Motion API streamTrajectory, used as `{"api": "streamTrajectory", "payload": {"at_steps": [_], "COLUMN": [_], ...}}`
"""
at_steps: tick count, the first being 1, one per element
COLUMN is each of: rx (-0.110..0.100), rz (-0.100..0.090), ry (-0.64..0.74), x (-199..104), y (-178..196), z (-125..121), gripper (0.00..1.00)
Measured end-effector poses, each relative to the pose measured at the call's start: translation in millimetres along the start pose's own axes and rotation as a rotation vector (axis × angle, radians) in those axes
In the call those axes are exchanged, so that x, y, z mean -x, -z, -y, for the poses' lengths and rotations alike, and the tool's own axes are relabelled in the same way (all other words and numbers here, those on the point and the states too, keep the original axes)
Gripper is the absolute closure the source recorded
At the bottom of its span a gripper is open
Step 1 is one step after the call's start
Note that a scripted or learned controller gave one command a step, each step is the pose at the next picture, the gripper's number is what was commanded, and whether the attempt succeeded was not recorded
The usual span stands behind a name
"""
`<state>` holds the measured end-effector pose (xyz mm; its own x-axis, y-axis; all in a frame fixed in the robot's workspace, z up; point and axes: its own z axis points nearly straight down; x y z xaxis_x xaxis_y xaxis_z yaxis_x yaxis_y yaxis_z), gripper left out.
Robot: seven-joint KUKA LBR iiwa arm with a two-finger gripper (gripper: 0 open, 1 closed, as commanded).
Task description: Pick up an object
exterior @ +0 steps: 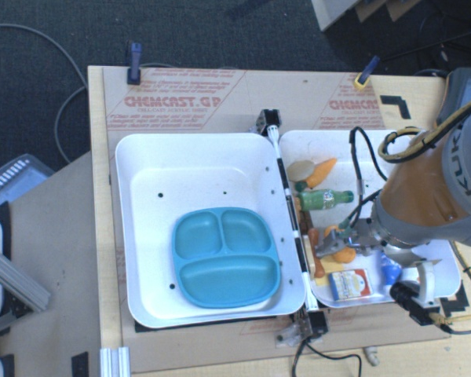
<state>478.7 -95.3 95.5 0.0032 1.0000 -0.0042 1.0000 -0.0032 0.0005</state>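
end effector (335, 244): low in right bin (447, 267), grip state can't tell
tip: centre over orange piece (344, 254), avoid bottle (326, 199)

arm (447, 148): we see grey casing with dark lettering | wrist: broad orange band just above the gripper (341, 242) | cable: black, looping over the orange band | gripper: dark metal, small, below a grey collar

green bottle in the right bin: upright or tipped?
Tipped. The green bottle lies on its side in the right bin, long axis running across the view, beside the orange carrot-like piece.
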Motion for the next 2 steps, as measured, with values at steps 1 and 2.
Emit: {"api": "streamTrajectory", "payload": {"at_steps": [1,2], "rx": [0.0,0.0], "rz": [-0.003,-0.005], "ry": [0.001,0.004], "x": [-2,-85], "y": [9,89], "z": [0,-30], "gripper": [1.0,1.0]}}
